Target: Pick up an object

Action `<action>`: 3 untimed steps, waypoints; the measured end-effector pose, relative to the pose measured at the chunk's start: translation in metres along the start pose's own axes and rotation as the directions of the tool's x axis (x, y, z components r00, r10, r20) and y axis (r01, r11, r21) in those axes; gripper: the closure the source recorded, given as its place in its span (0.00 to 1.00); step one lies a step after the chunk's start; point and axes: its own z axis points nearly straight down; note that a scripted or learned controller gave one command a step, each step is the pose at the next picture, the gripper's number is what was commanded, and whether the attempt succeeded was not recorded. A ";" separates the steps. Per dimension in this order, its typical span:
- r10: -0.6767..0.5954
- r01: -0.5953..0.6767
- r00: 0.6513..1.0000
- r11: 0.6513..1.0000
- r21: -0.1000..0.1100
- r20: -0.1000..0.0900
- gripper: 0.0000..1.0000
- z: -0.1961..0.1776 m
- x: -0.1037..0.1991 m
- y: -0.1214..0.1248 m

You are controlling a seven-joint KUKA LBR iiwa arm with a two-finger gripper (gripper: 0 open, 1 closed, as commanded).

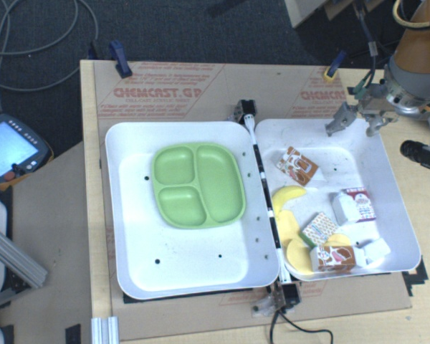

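Claw: one, metal, two fingers spread apart, nothing between them, above the far edge of the right bin. Bins: two, shallow, white, smooth plastic, side by side on the table. Right bin contents, all nearer than the claw and apart from it: one brown-and-white packet, closest; one small white carton; one yellow banana; one checkered box; one brown carton. Left bin: one green divided plate, three compartments, rounded corners.
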 end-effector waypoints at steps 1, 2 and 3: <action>-0.001 0.001 1.000 1.000 0.002 -0.001 0.00 0.069 0.039 -0.011; 0.001 -0.001 1.000 1.000 -0.015 0.004 0.00 0.100 0.064 -0.023; 0.001 -0.001 1.000 1.000 -0.020 0.003 0.00 0.103 0.065 -0.024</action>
